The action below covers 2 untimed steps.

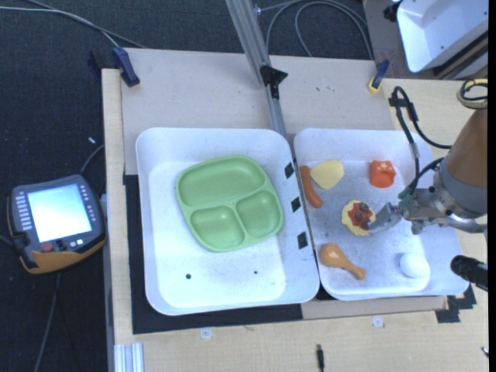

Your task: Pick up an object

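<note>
Nearest the camera, at the front of the right bin (333,289), lie a toy chicken drumstick (341,260) and a white egg (413,266), both resting on the bin floor and well apart from each other. Behind them sits the probable target, a small round tart with red and dark topping (358,216), near the centre of the same bin. The pincer (385,216) is low over the bin just to the right of the tart, its tip touching or nearly touching the tart's edge; whether its fingers are spread or pressed together cannot be told at this resolution, and no object is visibly between them. Judged from this, the pick is not yet accomplished: every object lies on the bin floor, so the grasp and the lift remain to be done. Further back in the right bin are a sausage (311,187) along the left wall, a yellow piece (328,173) just beside it, and an orange-red piece (382,173) toward the rear right. The left bin (155,231) holds a green divided plate (229,202) with three compartments. A teach pendant (54,219) lies off the bench (194,91) at left; its screen is lit but no text is readable. No brands, labels or writing can be read anywhere.
</note>
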{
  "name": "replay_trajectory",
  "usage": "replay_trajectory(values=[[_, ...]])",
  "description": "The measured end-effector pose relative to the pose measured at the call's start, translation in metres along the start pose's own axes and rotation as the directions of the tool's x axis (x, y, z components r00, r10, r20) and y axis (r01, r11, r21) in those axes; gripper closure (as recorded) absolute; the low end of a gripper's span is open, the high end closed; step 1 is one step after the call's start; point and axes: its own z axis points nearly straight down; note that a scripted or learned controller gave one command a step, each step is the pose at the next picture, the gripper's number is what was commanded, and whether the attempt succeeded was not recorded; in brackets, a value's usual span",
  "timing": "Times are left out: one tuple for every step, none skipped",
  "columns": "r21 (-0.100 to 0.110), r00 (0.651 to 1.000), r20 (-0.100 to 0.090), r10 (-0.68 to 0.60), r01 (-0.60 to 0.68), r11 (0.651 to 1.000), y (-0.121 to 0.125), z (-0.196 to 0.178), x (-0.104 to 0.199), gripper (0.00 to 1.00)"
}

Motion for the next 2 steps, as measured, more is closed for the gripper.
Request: replay_trajectory(values=[[-0.002, 1.0, 0.0, -0.001, 0.001, 1.0, 0.003, 0.043, -0.002, 0.0], [-0.002, 1.0, 0.0, -0.001, 0.001, 1.0, 0.005, 0.102, 0.006, 0.0]])
